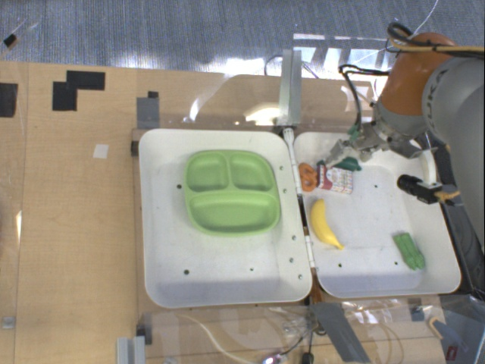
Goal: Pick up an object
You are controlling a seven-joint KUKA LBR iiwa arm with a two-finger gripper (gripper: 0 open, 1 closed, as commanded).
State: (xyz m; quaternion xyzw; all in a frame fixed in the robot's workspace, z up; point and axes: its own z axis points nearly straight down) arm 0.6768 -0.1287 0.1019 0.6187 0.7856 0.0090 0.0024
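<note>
My gripper (340, 158) hangs low over the back left part of the right bin (379, 279), right above a small white and red carton (339, 180). Just left of the carton, against the bin's left wall, sits an orange-red round item (308, 176). A yellow banana (324, 224) lies in front of them, and a green ridged object (409, 250) rests at the bin's front right. I see nothing held between the fingers.
The left bin (167, 271) holds a green divided plate (230, 191) at its middle. The grey arm with its orange band (409, 82) crosses the right bin's back right corner. A metal post (291, 89) stands behind the divider between the bins.
</note>
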